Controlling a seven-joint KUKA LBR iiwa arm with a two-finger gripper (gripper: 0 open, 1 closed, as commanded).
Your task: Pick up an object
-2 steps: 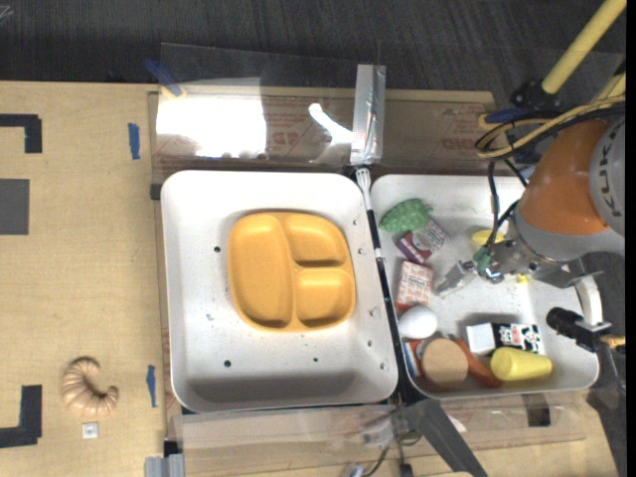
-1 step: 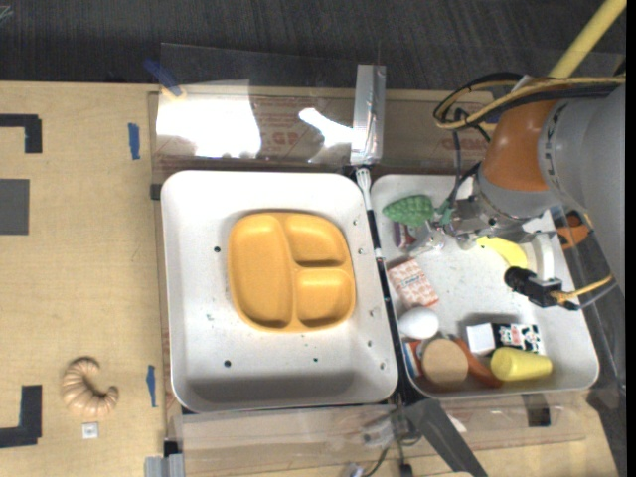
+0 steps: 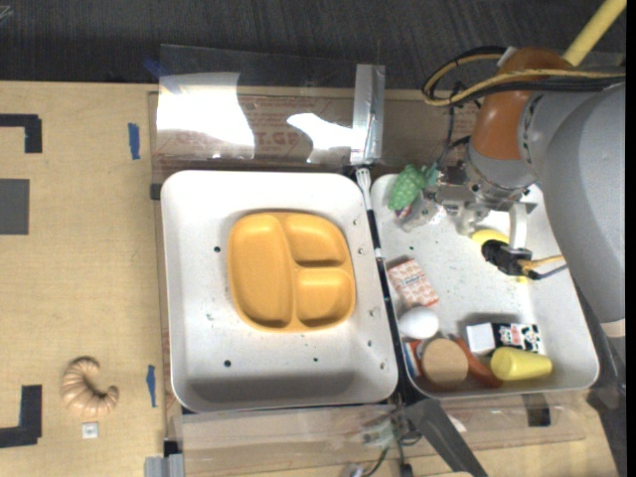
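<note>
**Reaching low over the far end of a bin, nothing lifted yet**

Nearest the camera, the right-hand bin (image 3: 462,276) holds a smooth yellow plastic cylinder (image 3: 520,365), a round brown lump (image 3: 445,361), a printed black-and-white box (image 3: 515,337) and a glossy white egg shape (image 3: 419,323). Just beyond them lies a crinkled, pink-patterned packet (image 3: 411,281). The left-hand bin (image 3: 189,266) carries a matte yellow divided tray (image 3: 291,268) with rounded corners. At the far end of the right-hand bin the arm (image 3: 497,127) hangs low, its jaws just beside a leafy, soft-looking green toy (image 3: 407,189). I cannot tell whether the jaws are apart or together, and nothing shows clamped between them. By my reading the pick is not yet made. Every object rests in a bin, with the grasp and the lift left to do.
</note>
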